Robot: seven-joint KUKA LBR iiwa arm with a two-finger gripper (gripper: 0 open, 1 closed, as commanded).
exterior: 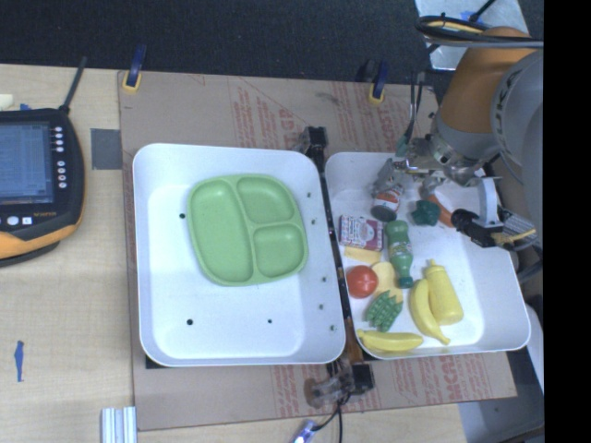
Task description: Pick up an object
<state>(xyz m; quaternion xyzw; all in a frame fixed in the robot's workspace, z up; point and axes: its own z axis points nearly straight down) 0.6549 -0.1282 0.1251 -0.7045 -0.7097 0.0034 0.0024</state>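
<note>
- grey two-finger gripper [409, 181] hovering over right white bin [494, 317], grip state: can't tell
- dark green toy [425, 213] lying just beside it
- yellow plastic bananas [420, 312] sitting well below

- The right bin [499, 330] is the landmark; its floor is crowded along the side nearest the left bin [157, 247].
- A pink packet [361, 233], a tomato [361, 281], a green bumpy vegetable [383, 311] and a banana [391, 341] line that side, close together.
- A green bottle [399, 250], a second banana [423, 310] and a yellow bottle [443, 293] fill the bin's middle.
- Bare white floor lies at the bin's outer right part, toward its near corner.
- The gripper [406, 181] and arm [480, 90] hang over the bin's far end, above a dark green piece [425, 213].
- Beside the right bin, the left bin has a green divided plate [247, 228] in its far half; its near half lies open.
</note>
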